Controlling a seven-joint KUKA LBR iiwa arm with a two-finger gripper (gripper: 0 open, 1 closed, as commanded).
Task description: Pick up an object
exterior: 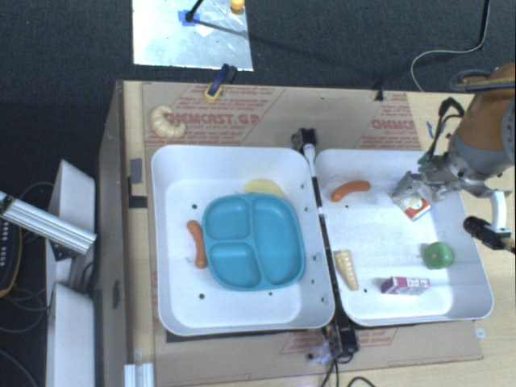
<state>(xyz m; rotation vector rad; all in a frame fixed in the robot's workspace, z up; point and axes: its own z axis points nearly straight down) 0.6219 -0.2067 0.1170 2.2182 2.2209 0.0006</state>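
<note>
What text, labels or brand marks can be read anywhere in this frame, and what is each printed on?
"CHEMCAST GP", red, repeated on the brown bench sheet behind the bins; the top-right copy is partly cut off.
Small carton in the right bin: print too small to read.
Red-and-white packet by the gripper: print too blurred to read.

My arm comes in from three o'clock, at the upper right of the view. The orange band (pixel 488 118) sits above my wrist, with the grey wrist housing (pixel 484 153) just below it toward seven o'clock. From there my gripper (pixel 413 190) stretches out toward nine o'clock and tips down toward the bench, a small metallic cluster at the end of the wrist. A dark cable (pixel 443 119) loops along the arm on its nine o'clock side. How my fingers are set is too small and cluttered to make out.
</note>
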